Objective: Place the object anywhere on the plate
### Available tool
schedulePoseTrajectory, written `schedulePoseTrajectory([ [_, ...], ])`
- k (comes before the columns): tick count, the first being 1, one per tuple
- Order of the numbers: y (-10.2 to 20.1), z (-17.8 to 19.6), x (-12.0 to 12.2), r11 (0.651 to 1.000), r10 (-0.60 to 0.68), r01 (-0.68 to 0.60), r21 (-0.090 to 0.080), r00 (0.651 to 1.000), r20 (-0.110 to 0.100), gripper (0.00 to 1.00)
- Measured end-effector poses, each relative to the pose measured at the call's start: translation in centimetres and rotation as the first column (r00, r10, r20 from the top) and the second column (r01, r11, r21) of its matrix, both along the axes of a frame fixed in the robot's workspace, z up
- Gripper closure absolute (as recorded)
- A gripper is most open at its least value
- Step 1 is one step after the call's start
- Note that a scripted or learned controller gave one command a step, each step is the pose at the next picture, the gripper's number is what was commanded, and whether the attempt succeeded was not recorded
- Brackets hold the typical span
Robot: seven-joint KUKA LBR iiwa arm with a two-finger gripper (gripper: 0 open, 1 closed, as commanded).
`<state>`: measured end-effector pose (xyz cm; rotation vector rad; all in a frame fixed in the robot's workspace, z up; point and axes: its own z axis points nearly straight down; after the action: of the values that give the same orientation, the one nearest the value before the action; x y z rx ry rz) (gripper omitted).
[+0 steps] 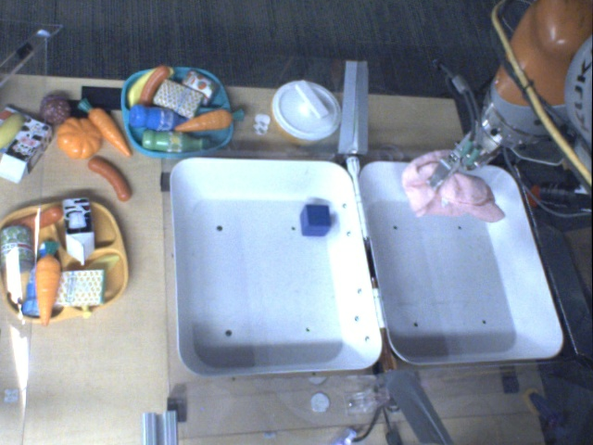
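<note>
Wooden bench (pixel 102 360) against dark carpet (pixel 278 7). Two white bins: the left bin (pixel 259 341) holds a blue cube (pixel 316 219) near its upper right; the right bin (pixel 473 332) holds a pink cloth (pixel 449 193) at its upper edge. Gripper (pixel 468 153) sits at the cloth's top, fingers pinched on a fold. Toy food fills a blue bowl (pixel 176 109) and a yellow tray (pixel 60 258) at left; a white lid (pixel 306 109) lies above the bins.
</note>
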<state>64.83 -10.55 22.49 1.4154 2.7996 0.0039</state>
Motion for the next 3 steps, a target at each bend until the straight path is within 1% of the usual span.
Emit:
schedulePoseTrajectory([
  [1,4.6,-0.6,-0.4,0.919,0.393,-0.393,-0.001,0.919,-0.001,1.0],
  [2,10.5,-1.0,-1.6,0.692,0.722,-0.722,-0.002,0.692,-0.001,1.0],
  [3,16.4,-1.3,-2.5,0.592,0.806,-0.806,-0.001,0.592,-0.001,1.0],
])
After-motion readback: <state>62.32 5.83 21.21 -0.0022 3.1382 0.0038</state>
